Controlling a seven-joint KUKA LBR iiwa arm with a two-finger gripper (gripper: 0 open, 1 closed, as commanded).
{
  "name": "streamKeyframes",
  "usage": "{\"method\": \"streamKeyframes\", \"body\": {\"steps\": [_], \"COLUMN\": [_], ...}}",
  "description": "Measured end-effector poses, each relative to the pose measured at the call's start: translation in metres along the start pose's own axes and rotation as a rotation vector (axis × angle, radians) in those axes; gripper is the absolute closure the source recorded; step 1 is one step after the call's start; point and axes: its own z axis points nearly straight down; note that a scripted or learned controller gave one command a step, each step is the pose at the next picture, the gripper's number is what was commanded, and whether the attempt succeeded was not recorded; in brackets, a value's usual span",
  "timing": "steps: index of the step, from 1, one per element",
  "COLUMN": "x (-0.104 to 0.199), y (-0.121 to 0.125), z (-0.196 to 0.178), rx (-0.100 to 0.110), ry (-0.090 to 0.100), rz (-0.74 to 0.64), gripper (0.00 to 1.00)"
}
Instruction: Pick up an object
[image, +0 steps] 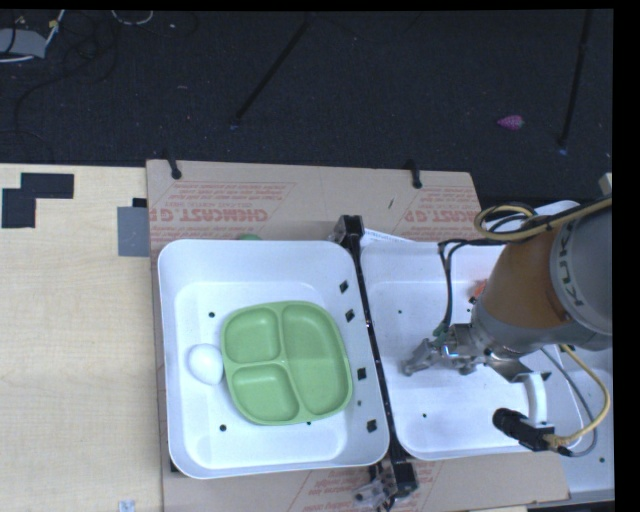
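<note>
The gripper (420, 362), whether open or closed I cannot tell, hovers in the right bin (420, 440). At nine o'clock, the plate (285, 360) looks light, stiff and slippery; grip its rim.

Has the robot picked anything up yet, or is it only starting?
Nothing looks picked up yet. The claw hangs over the right bin, with no object seen in it. The green plate and white ball lie in the left bin, so the whole pick remains.

A robotics lab test bench: two shallow white plastic bins (180, 300) sit on a printed cardboard sheet (300, 205) over a pale wooden benchtop (70, 350), dark carpeted floor (300, 80) with cables behind.
</note>
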Motion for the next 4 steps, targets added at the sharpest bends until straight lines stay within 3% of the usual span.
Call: {"method": "streamKeyframes", "body": {"steps": [1,3,4], "x": [-0.001,-0.008,-0.009], "y": [0.001,0.006,0.006], "z": [-0.013,-0.122,-0.14], "rx": [-0.001,-0.005,-0.002], "ry": [0.001,-0.001,0.0], "rz": [0.005,-0.001,-0.001], "gripper": [1.0,1.0,1.0]}}
